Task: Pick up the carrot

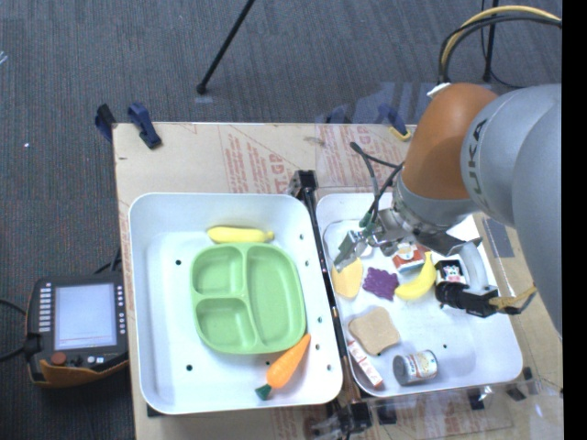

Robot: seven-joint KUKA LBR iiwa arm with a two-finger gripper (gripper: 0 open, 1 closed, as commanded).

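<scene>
Carrot well apart from claw

Both shallow white bins look like smooth, faintly glossy plastic. In the left bin, the green divided plate is matt plastic, and the orange carrot at its near right corner has a dull, toy-like plastic skin. The bench's brown board seems printed cardboard, matt. The arm's grey shell and orange band shine smoothly.
</scene>
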